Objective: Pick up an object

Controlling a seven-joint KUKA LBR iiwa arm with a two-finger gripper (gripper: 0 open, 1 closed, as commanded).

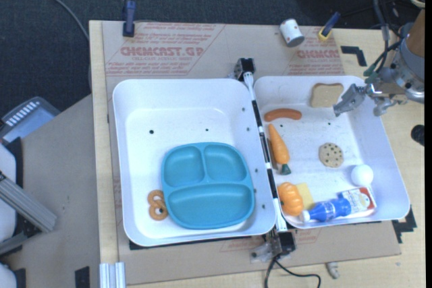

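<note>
Toast slice [327,95] lies flat in the far corner of the right bin [395,179], just beside the pincer [351,101], probably the chosen target; whether its fingers are apart, I cannot tell.

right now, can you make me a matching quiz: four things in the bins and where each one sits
Things:
1. pretzel
2. toast
3. egg
4. carrot

Places:
A. right bin, along the wall shared with the left bin
B. left bin, beside the blue plate
C. right bin, far end, near the gripper
D. right bin, right side, just above the bottle

Pairs: 1-B, 2-C, 3-D, 4-A
</note>
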